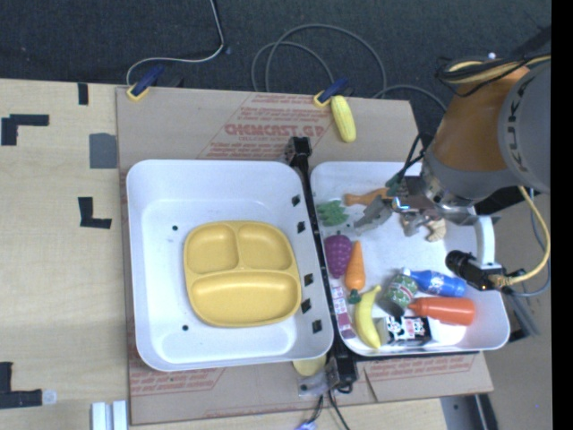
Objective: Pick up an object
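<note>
My gripper [397, 208] hangs low over the upper part of the right bin [491, 331], below the grey and orange arm [479, 133]. A small orange piece [363, 197] lies just left of it, beside a green leafy toy [333, 211]. Further down the bin lie purple grapes [337, 253], a carrot [355, 267], a banana [367, 317], a green can [400, 289], a blue bottle [439, 283], a red-orange object [444, 310] and a black-and-white carton [408, 328]. Whether anything sits in the gripper is unclear from this angle.
The left bin [157, 204] holds a yellow divided plate [242, 271]. A yellow corn-like toy [343, 119] lies on the cardboard behind the bins. Cables loop across the dark floor at the top, and a black clip [298, 150] sits where the bins meet.
</note>
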Motion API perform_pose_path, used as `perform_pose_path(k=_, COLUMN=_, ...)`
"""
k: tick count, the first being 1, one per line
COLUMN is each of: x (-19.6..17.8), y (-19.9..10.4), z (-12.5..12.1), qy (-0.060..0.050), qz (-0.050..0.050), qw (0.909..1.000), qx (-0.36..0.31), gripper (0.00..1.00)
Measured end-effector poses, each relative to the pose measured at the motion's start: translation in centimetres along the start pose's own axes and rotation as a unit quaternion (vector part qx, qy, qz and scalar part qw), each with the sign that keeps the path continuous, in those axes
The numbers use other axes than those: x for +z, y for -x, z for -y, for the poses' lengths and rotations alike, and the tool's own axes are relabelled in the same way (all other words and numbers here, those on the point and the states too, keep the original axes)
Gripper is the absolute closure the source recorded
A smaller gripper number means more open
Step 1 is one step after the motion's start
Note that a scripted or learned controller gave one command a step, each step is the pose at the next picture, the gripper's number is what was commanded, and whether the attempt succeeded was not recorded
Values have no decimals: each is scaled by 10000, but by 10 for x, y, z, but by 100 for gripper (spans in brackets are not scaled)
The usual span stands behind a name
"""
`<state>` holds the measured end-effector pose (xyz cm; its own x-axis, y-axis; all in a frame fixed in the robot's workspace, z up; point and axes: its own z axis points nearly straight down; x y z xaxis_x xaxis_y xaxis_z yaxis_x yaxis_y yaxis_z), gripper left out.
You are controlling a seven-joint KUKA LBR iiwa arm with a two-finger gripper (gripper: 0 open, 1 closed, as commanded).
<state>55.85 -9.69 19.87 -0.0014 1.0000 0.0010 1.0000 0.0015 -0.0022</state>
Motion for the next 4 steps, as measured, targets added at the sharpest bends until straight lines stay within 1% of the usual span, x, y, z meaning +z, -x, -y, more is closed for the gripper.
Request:
perform_pose_path(k=1, x=95, y=-3, z=7, qy=-16, qz=-6, qw=10000, qx=-2, gripper=0)
perform_pose_path(k=2, x=113, y=-1, z=14, qy=27, qz=10, qw=10000, qx=1, gripper=0)
perform_pose_path(k=3, x=112, y=10, z=74, qy=51, qz=11, qw=10000, qx=8, gripper=0)
perform_pose_path(k=4, x=102, y=10, z=72, qy=45, qz=18, qw=10000, qx=8, gripper=100)
